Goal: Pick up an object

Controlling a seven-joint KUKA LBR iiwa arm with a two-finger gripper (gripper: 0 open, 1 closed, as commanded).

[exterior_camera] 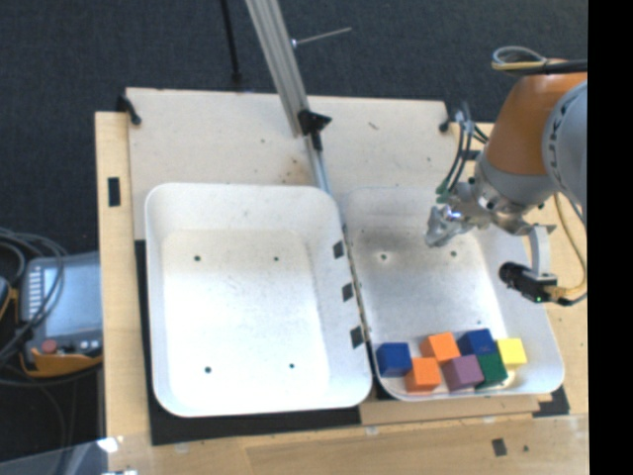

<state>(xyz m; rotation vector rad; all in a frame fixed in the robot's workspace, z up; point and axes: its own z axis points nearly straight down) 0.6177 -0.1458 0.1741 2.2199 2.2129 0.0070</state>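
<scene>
Over the right bin (435, 285) hangs the end effector (441, 228); it is too blurry to tell its grip. Seven blocks sit together at the near end: two blue (394, 357), two orange (442, 345), one purple (461, 371), one green (493, 368), one yellow (511, 351).
</scene>
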